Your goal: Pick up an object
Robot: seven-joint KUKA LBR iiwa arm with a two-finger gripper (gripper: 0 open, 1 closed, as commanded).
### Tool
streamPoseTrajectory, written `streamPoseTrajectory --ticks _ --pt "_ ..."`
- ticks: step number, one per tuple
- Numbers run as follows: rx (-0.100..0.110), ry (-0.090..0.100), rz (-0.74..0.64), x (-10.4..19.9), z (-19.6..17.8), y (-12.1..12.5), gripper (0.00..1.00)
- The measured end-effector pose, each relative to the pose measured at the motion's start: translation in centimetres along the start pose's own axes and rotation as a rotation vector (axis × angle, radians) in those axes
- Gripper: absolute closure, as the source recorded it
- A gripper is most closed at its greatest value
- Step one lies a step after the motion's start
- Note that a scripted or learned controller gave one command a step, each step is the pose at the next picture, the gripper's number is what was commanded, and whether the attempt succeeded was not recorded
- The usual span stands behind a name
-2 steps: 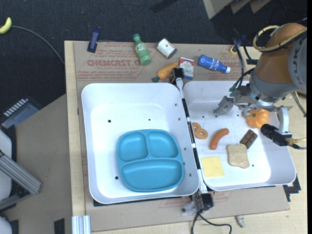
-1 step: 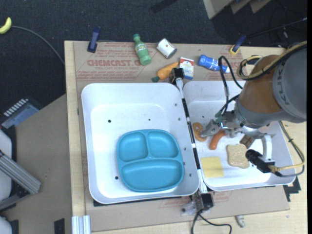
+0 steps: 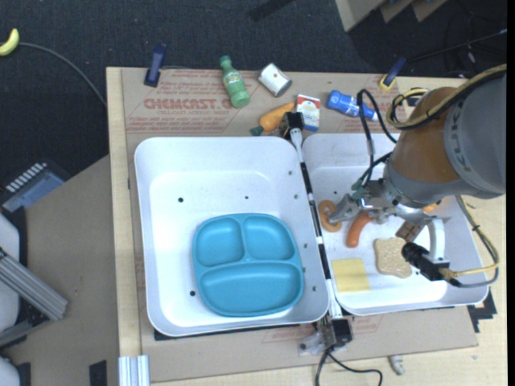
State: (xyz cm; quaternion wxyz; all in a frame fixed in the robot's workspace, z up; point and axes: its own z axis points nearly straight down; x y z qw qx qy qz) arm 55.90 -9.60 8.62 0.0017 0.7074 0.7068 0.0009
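The right bin (image 3: 346,155) holds a brown pretzel (image 3: 328,213), an orange sausage (image 3: 356,230), a slice of toast (image 3: 392,257) and a yellow cheese square (image 3: 351,275). My gripper (image 3: 354,207) hangs low over the right bin's left half, just above the sausage and right beside the pretzel. The grey arm with its orange band (image 3: 426,155) covers the bin's upper right part. I see nothing lifted off the bin floor.
A blue divided plate (image 3: 247,264) lies in the left bin (image 3: 201,175). Behind the bins on the bench lie a green bottle (image 3: 235,83), a white can (image 3: 274,79), a carrot (image 3: 276,118), a small carton (image 3: 307,111) and a blue can (image 3: 346,103).
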Motion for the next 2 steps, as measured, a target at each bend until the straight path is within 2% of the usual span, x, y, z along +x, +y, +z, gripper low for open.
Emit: streamPoseTrajectory --ticks 1,2 --pt "-0.004 0.002 0.0 0.1 -1.1 0.1 1.0" --pt "0.0 0.002 -0.003 5.1 -11.8 -0.6 1.0"
